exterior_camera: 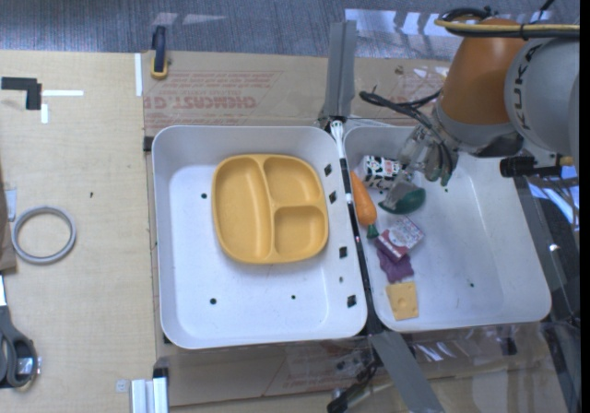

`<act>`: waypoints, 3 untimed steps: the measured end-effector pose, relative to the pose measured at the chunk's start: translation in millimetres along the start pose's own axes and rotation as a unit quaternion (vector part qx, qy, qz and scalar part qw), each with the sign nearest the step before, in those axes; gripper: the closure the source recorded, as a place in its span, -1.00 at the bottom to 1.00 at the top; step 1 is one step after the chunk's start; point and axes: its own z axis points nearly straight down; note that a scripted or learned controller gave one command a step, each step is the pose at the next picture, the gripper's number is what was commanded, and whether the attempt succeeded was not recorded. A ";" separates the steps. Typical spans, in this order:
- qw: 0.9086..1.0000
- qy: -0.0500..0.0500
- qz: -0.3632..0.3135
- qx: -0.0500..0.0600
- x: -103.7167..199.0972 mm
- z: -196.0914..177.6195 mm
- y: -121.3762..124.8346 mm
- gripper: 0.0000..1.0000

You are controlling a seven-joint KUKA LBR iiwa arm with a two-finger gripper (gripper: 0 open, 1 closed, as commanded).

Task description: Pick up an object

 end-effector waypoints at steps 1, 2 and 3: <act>1.000 -0.010 0.000 -0.002 -5.8 -15.2 0.4 1.00; 0.966 0.001 0.257 -0.004 15.6 -1.8 -7.4 1.00; 0.967 0.000 0.256 -0.004 14.3 -11.5 -7.2 1.00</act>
